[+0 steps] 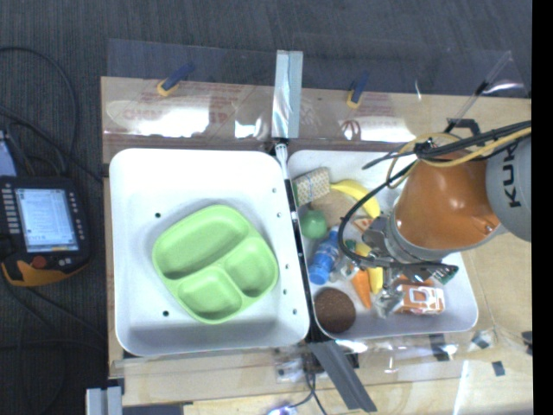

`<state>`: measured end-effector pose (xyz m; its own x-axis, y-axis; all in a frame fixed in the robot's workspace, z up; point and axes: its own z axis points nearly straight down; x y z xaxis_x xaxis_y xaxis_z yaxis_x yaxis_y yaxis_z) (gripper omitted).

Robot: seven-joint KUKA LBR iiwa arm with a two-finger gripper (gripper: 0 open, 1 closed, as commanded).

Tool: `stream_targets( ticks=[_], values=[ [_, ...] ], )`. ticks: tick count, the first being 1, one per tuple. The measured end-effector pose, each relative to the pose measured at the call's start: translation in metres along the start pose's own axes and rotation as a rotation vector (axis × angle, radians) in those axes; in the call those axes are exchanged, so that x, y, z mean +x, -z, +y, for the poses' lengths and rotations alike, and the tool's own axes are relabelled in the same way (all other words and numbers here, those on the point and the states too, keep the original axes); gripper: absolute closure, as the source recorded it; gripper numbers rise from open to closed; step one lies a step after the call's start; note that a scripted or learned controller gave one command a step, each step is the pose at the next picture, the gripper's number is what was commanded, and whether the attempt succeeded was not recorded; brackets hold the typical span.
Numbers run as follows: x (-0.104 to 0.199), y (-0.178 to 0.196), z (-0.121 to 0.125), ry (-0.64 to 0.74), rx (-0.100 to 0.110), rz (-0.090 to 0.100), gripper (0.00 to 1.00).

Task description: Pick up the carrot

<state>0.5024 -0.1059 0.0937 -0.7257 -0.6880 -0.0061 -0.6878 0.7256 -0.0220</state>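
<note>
Carrot (362, 289) lies in the lower middle of the right bin (462, 305), orange and slanted, just below the arm's wrist (445, 199) and between a blue bottle (324, 260) on its left and a white-and-orange packet (417, 299) on its right. Directly over it hang the jaws (378, 271), though I cannot tell whether they stand wide or narrow. Left of the frame's centre, a green divided plate (216, 262) sits in the left bin (138, 197), and a brown ball (334, 309), green ball (314, 225) and banana (356, 194) share the right bin.
</note>
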Motion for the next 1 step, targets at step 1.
stream_targets(
  ticks=[1],
  values=[
    [0.0005, -0.0016, 0.0004, 0.495, -0.001, -0.013, 0.00]
  ],
)
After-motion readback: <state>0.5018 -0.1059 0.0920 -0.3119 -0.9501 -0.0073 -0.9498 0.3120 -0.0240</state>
